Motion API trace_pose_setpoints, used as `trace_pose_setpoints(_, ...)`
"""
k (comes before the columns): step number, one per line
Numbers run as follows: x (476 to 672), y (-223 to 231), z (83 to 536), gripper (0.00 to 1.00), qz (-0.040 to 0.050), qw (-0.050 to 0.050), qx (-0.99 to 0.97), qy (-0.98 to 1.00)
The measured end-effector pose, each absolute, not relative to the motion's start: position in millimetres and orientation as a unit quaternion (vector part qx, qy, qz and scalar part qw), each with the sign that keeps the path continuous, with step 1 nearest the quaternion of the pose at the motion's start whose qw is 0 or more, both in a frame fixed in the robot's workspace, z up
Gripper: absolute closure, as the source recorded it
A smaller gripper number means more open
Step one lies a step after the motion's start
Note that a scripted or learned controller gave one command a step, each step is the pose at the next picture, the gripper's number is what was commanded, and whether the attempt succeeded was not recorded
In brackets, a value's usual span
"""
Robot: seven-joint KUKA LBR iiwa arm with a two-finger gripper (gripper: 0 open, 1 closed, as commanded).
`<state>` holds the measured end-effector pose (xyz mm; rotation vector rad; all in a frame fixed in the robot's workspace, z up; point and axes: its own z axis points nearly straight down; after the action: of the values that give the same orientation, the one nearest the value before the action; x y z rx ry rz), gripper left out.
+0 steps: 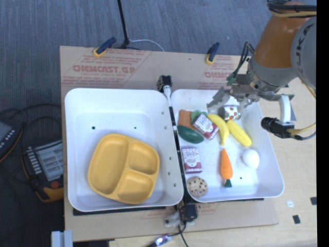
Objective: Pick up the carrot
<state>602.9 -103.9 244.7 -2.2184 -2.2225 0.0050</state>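
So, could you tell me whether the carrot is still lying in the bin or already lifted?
Lying in the bin. The carrot rests flat on the right bin's floor, with the pincer well above it.

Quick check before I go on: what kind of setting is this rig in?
Probably a robotics lab test bench, not a kitchen. Two white bins sit on a clamped board; the food, like the carrot and banana, looks like toys; cables and electronics lie on grey carpet.

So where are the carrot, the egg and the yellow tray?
carrot (226, 164): camera view, middle of its orange body.
egg (251, 158): camera view, centre of the shell.
yellow tray (105, 161): camera view, floor of its largest compartment.
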Motion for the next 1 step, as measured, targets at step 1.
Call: trace_pose_setpoints(1,565.2,-132.8,95.8,0.00,-0.0006,-0.002,-0.644,-0.765)
